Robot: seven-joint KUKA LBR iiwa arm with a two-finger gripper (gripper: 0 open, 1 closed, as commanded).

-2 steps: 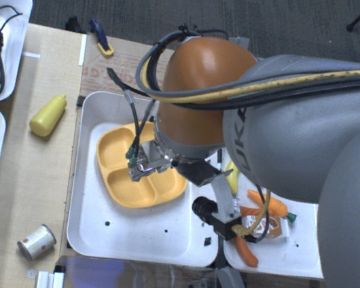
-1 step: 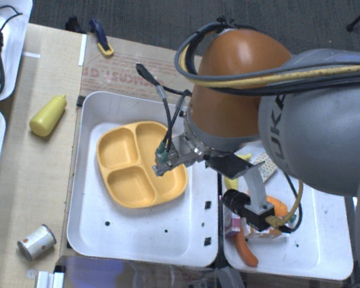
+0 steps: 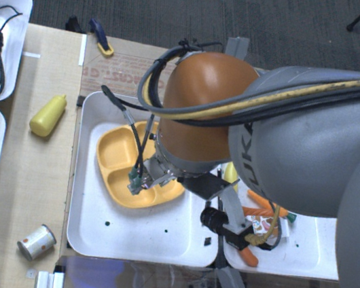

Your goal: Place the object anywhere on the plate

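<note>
I see the fingers (image 3: 137, 182) low over the yellow plate (image 3: 113, 152), at its near edge, but the wrist hides them and I cannot tell whether they are apart or together, or whether anything sits between them. Right at the tip there is a small greenish piece, too small for me to name. The plate is a divided one, lying in the left white bin (image 3: 142, 240), and it spreads away from the fingers toward the far left corner of that bin. Directly above the fingers, the orange band (image 3: 201, 102) of the arm blocks much of the bin. To the right of the fingers, in the second bin (image 3: 311, 263), I make out a clutter of small objects (image 3: 259, 223), orange and white among them, partly under the arm; the task's object is probably among these, though I cannot pick it out. Well left of the fingers, on the counter (image 3: 35, 183), lies a yellow bottle (image 3: 47, 116), and nearer the front a small tin can (image 3: 36, 241) on its side. A blue-handled clamp (image 3: 100, 37) rests at the far edge.
</note>
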